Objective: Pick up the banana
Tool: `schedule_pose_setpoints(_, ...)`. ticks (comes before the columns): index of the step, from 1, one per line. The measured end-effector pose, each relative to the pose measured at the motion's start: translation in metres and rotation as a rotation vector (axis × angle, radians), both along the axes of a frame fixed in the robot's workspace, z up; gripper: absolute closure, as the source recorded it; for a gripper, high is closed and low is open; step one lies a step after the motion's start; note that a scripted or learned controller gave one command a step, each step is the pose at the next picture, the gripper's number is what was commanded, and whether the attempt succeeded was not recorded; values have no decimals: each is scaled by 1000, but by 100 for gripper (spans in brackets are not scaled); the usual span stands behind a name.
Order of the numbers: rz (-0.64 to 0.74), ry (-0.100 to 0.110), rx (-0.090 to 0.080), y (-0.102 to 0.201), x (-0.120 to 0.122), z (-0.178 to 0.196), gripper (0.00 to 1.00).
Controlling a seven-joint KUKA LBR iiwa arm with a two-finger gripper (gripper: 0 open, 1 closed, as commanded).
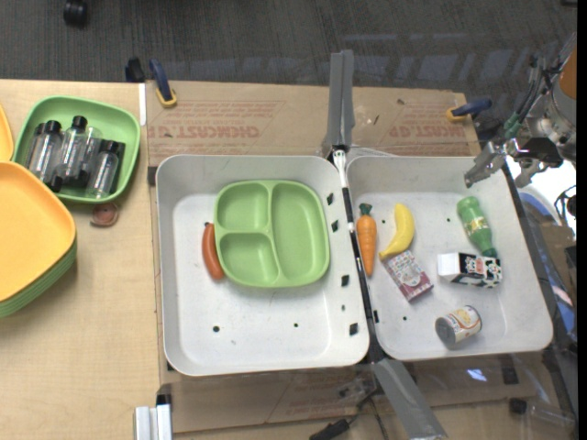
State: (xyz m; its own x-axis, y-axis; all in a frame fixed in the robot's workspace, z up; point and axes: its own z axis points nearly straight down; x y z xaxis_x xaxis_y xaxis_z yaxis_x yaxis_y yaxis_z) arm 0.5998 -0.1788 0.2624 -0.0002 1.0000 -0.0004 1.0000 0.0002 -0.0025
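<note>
Lying banana (399, 230) left of gripper (487, 165)

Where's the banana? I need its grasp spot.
The banana lies in the right bin, upper left part, between the carrot and green bottle.

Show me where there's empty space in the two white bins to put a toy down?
The left white bin has bare floor in front of the green divided plate. In the right white bin, the near-left corner is bare, below the pink packet and left of the small tin can. Crowded: between the orange toy carrot, yellow toy banana and green bottle.
</note>
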Motion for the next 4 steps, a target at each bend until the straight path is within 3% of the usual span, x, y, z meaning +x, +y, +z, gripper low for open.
schedule_pose_setpoints(1, 130, 0, 1, 18, -2, -107, 0)
schedule_pose_setpoints(2, 302, -1, 1, 74, -5, -171, 0)
schedule_pose_setpoints(3, 297, -1, 1, 72, -5, -162, 100)
schedule_pose_setpoints(4, 575, -3, 0, 89, -39, -71, 100)
